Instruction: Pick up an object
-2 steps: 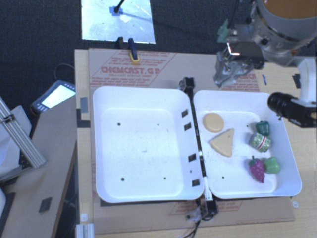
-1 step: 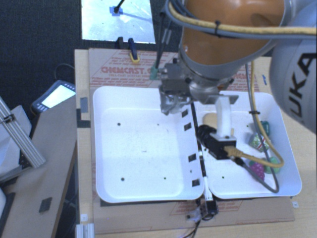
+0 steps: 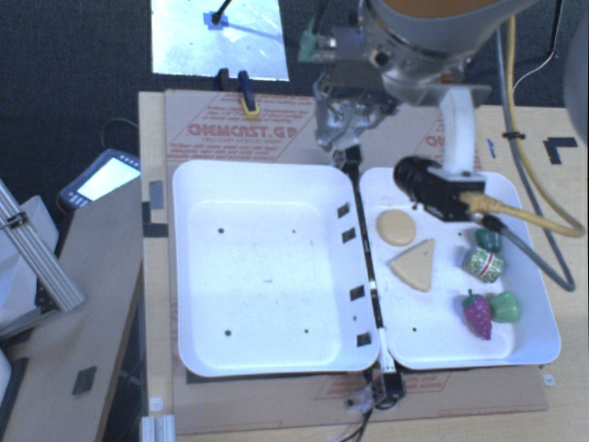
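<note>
— Objects, right bin point(image 3: 534, 339)?
— Tan disc point(image 3: 397, 227), pale yellow wedge point(image 3: 414, 265) near its middle; purple grapes point(image 3: 477, 316), green piece point(image 3: 503, 307) toward near right corner.
— Gripper point(image 3: 345, 136)?
— Above far rim where bins meet; whether its fingers are parted, cannot tell.

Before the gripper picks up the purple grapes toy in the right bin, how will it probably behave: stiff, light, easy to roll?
The purple grapes look like a moulded toy, so probably stiff and light. The bumpy, rounded surface may slip between fingers or rock when pushed. They touch the green piece, which would likely shift too.
</note>
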